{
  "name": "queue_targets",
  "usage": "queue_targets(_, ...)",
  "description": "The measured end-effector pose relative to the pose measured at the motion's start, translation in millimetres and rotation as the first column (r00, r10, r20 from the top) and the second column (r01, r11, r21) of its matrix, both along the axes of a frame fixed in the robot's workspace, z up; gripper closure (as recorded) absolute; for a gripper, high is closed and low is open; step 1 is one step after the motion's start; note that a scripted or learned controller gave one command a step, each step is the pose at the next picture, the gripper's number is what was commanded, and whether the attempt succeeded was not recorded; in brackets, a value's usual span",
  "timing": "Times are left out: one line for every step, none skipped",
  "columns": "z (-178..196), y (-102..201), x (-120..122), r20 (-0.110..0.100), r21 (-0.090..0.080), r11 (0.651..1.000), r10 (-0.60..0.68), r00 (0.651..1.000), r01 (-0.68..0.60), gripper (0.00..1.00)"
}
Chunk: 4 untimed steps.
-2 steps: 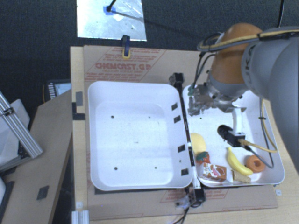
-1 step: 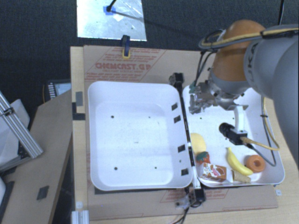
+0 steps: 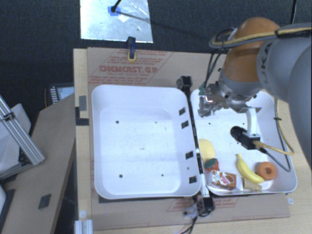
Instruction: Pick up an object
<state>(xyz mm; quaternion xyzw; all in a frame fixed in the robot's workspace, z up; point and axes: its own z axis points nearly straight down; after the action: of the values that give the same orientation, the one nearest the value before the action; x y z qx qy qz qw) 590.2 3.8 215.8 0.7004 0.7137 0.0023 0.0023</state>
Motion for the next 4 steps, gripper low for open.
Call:
queue_targets(10.5,0.0,0.8,0.002,0.000,1.000,0.005,1.000,-0.005,1.00)
queue_targets(-33.6,3.2,29.7,-0.005,-0.001,1.000,-0.013,1.000,0.013,1.00)
queue_targets(-20.3,3.1,29.6,-0.003,0.000,1.000,-0.009,1.000,0.009,1.00)
queue_targets(-9.5,3.1,30.4,-0.001,-0.001,1.000,-0.003,1.000,0.003,1.00)
